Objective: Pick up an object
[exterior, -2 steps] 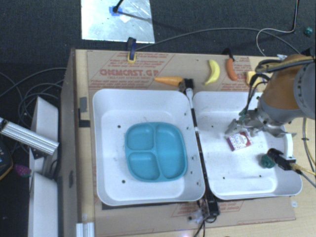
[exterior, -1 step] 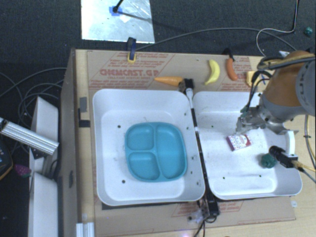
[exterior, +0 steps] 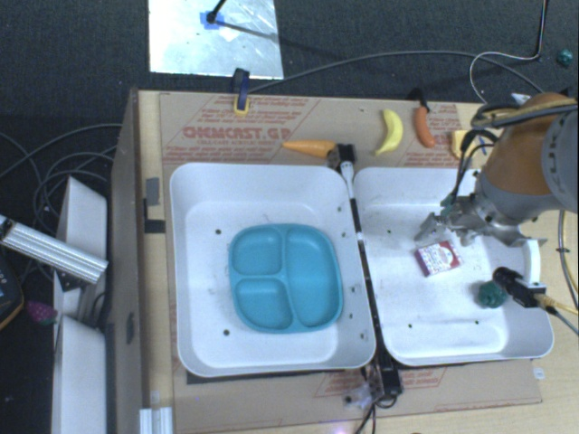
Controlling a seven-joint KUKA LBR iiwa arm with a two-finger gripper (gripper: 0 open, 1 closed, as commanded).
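The right bin kept open floor along its near edge and left wall. The gripper hung low toward its far right corner, just above a red-and-white packet; whether it was open, I cannot tell. A green object lay near the right wall. The left bin carried a blue divided plate. A banana and carrot lay on the cardboard beyond.
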